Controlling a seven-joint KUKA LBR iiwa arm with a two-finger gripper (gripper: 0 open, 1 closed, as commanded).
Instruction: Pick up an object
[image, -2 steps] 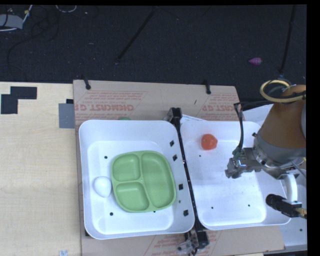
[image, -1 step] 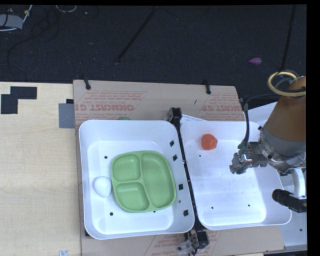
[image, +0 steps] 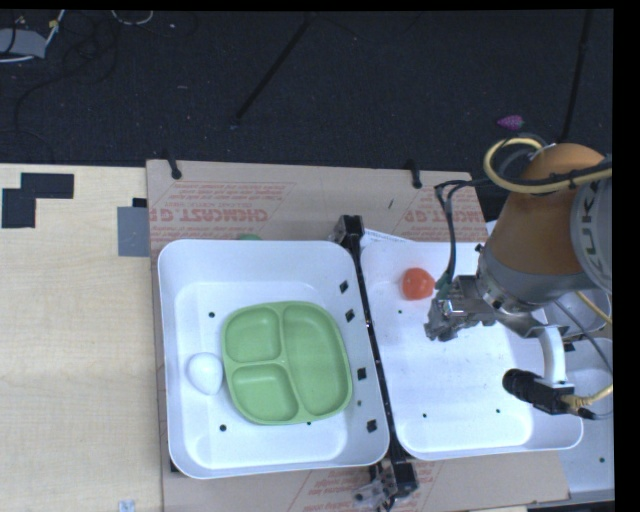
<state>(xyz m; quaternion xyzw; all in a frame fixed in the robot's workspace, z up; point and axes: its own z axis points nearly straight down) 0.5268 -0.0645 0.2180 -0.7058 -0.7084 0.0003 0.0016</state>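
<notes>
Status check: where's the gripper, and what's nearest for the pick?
Gripper over right bin, nothing seen between fingers. Orange ball nearest, just up-left of it. Green divided plate and white egg in left bin. Nothing blocking the ball.

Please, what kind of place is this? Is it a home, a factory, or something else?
Most likely a robotics lab test bench. A grey and orange robot arm reaches over two white bins set on cardboard, holding test items: a green divided plate and a small orange ball. Loose cables lie behind.
</notes>
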